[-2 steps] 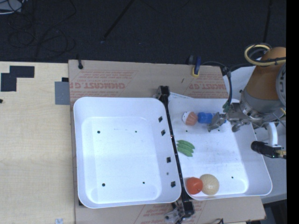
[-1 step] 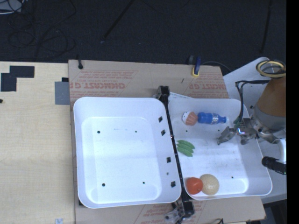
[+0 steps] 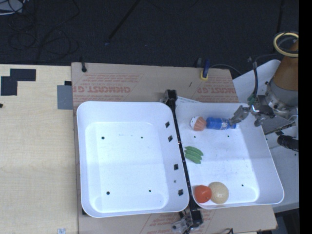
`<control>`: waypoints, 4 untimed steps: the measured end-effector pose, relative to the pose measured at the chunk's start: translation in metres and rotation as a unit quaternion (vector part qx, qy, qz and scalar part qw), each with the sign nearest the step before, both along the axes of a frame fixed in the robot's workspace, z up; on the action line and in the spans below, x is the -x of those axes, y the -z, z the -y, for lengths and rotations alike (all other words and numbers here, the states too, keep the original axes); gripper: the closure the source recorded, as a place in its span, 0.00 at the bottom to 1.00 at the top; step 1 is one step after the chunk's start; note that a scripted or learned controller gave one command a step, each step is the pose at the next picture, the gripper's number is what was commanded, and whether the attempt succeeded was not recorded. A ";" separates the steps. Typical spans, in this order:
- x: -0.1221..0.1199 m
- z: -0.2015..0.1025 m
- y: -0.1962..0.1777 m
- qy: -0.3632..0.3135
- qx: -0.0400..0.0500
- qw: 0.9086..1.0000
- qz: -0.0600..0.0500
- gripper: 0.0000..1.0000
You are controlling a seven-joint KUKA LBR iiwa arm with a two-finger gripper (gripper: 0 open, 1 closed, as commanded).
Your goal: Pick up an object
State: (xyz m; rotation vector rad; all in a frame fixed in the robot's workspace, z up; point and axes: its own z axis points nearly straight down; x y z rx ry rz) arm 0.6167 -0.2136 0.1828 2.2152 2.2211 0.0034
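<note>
Near rim of smooth right bin (image 3: pixel 263 179): glossy red ball (image 3: pixel 202 194) touching pale cream ball (image 3: pixel 219 192), ridged green pods (image 3: pixel 193 154) mid-floor, farther back blue cylinder (image 3: pixel 214 123) beside orange-white piece (image 3: pixel 198 124), metal pincer (image 3: pixel 237 117) at cylinder's end, grip state unclear, left bin (image 3: pixel 126 160), cardboard-covered counter (image 3: pixel 131 84).

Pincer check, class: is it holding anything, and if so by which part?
It cannot be told. The pincer sits at the right end of the blue object in the right bin, but a grip isn't visible.
</note>
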 end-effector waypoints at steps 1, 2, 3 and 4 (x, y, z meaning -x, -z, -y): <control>-0.023 -0.002 0.063 -0.001 -0.001 1.000 -0.005 0.00; -0.013 0.000 0.031 0.002 -0.001 1.000 -0.002 0.00; -0.013 0.000 0.022 0.001 -0.001 1.000 -0.003 1.00; -0.028 0.001 -0.038 0.001 0.000 1.000 0.000 1.00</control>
